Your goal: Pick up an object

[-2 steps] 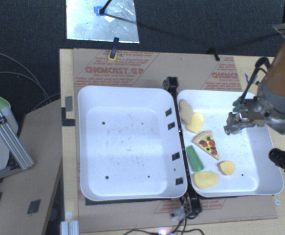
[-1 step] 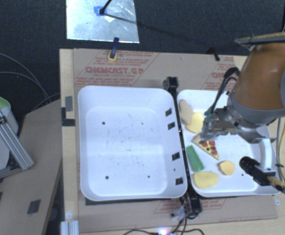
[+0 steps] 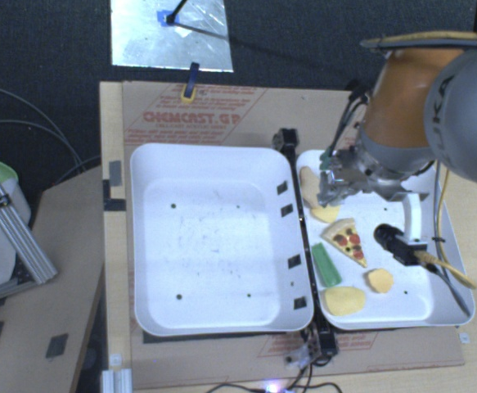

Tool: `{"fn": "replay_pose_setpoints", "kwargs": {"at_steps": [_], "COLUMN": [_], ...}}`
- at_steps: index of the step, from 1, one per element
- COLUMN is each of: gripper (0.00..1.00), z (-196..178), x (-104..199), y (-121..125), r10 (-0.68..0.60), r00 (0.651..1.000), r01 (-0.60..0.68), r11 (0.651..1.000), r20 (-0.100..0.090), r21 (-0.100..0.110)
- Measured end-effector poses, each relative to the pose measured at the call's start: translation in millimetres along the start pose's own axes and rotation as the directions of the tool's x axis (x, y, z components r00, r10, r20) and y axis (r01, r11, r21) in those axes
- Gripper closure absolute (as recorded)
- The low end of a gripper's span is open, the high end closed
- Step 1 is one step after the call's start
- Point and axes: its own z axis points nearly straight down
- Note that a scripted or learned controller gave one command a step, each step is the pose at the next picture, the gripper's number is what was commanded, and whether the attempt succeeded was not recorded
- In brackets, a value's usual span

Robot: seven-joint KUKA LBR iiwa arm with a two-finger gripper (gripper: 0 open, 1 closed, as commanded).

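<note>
My gripper (image 3: 330,193) hangs over the upper left part of the right bin (image 3: 443,301), reaching in from the right. Just below it lies a small pale yellow piece (image 3: 326,214), and a pale curved piece (image 3: 307,182) lies to its left by the bin wall. A pizza slice (image 3: 346,241) rests in the middle of the bin. A green stick (image 3: 327,264) lies along the left wall. A yellow lump (image 3: 344,300) and a small orange-yellow piece (image 3: 379,281) sit near the front. I see nothing held in the gripper.
The left bin (image 3: 144,219) stands beside the right one, with a black divider (image 3: 299,228) between them. Both rest on a cardboard sheet (image 3: 197,113). A metal frame (image 3: 13,228) stands at the far left.
</note>
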Motion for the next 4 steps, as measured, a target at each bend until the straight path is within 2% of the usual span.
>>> {"fn": "replay_pose_setpoints", "kwargs": {"at_steps": [1,2,3,4], "gripper": [1.00,1.00,1.00,1.00], "z": [40.6,57.0,70.8,47.3], "x": [-11.4,-25.3,-98.1,-129.5], "y": [83.7,54.3,109.9,95.6], "r10": [0.001,0.006,0.008,0.007], "r00": [1.000,1.000,1.000,1.000], "r01": [-0.001,-0.006,-0.008,-0.007], "r11": [1.000,1.000,1.000,1.000], "r20": [0.002,0.000,0.003,0.002], "r21": [-0.002,0.003,-0.003,-0.003]}}
